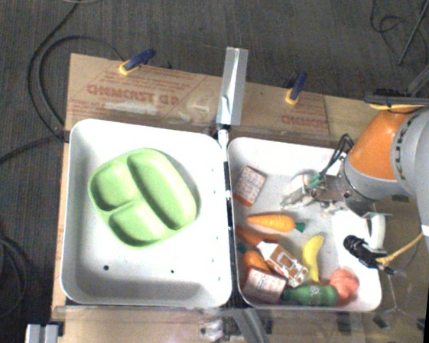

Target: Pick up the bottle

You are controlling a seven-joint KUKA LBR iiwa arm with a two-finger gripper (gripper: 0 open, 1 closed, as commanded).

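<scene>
1. Left bin (73, 266): one white bin holding one green divided tray (144, 196), lying upside down, its three compartments bulging upward. Nothing else lies on it.

2. Between the bins, a grey metal bar (232, 92) runs back over the brown cardboard sheet (154, 95) beneath both bins. Two clamps (137, 60) with blue and yellow grips pinch the sheet's far edge.

3. Right bin (278, 155): one small printed carton (249, 185) near the back left; in front of it one carrot (270, 222) lying crosswise, and a second orange piece (253, 259) by the left wall.

4. Further front: two more printed packets (288, 264), one yellow banana (311, 255) standing lengthwise, and one pinkish-red rounded toy (345, 282) in the front right corner.

5. The green bottle (310, 295) lies on its side against the bin's front wall, touching the front packet on its left and the pinkish toy on its right, with the banana just behind.

6. The gripper (310, 189) hangs over the back middle of the right bin, well apart from the bottle, near the carrot's leafy end. Its claw is spread, pinching nothing.

7. Around the bench: dark carpet (13, 182) with several loose cables (49, 71).
</scene>
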